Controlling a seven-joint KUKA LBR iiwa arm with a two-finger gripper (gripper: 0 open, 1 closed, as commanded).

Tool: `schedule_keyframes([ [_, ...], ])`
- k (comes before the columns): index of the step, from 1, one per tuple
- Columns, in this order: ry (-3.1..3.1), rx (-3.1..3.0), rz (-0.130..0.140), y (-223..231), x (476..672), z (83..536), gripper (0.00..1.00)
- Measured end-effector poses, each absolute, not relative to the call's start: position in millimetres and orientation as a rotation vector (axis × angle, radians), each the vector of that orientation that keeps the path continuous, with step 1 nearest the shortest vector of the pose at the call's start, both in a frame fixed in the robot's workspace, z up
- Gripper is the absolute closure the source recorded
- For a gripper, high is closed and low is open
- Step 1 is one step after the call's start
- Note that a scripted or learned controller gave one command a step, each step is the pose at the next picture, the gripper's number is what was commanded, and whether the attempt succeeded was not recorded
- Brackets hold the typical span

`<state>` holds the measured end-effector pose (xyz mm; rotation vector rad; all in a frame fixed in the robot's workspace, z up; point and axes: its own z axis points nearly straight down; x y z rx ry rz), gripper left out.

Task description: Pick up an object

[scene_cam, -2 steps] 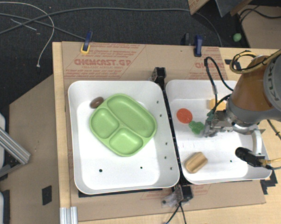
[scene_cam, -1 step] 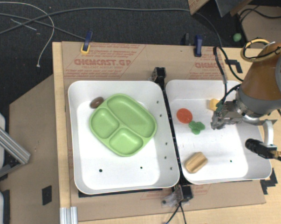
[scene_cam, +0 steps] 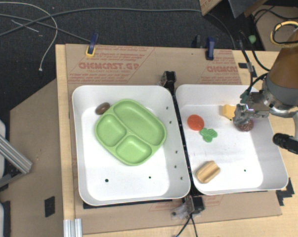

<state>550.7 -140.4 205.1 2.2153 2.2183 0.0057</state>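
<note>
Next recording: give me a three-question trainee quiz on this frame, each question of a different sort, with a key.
1. True or false: the green divided tray lies in the right bin.
2. Which item lies nearest the front wall of the right bin? A) red round piece B) tan bread-like piece C) yellow piece
3. Fill in: the small brown item in the left bin lies by the tray's ____ corner (back-left or front-right).

Key
1. False; it lies in the left bin.
2. B.
3. Back-left.

Note: the gripper is low over a dark roundish item in the right bin; a hold cannot be confirmed.
</note>
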Motion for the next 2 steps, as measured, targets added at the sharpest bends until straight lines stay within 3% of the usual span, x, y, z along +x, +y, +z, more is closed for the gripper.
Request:
schedule_keyframes([
  [1, 2.220, 2.216, 0.005, -141, 552.1, 247, 1.00],
  [2, 2.229, 2.213, 0.006, -80, 573.0, 248, 1.00],
])
